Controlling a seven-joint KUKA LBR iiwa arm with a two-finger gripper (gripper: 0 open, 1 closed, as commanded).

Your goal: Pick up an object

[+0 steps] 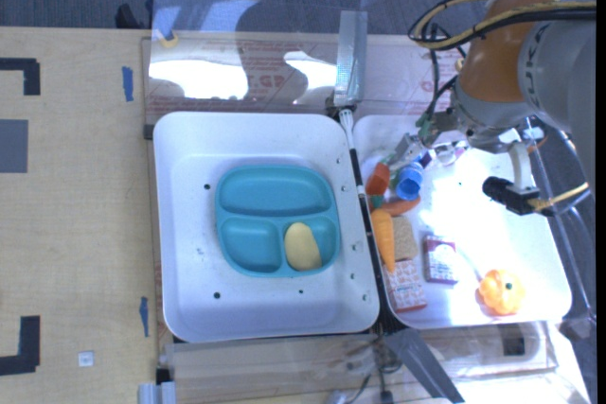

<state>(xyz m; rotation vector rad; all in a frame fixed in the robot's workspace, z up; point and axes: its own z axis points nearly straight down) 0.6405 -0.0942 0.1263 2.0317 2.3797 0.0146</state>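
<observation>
Over the right bin's upper left corner, gripper (423, 139) low beside a small blue cup (410, 180).

Fingers blur into glare and cables; whether they are spread or pinching, I cannot tell. Blue cup sits just below the tool, touching an orange piece (380, 179). Further out: carrot-like stick (383, 237), tan sponge (404, 237), printed carton (407, 284), small pink box (439, 258), orange fruit toy (500, 290) near the right bin (544, 241) front. Left bin (180, 203) holds a teal tray (248, 243) with a yellow lemon (302, 246). Cup likely light, rigid, slick plastic; grip across its rim. Bright wash hides the bin floor; the arm covers its far corner.
</observation>
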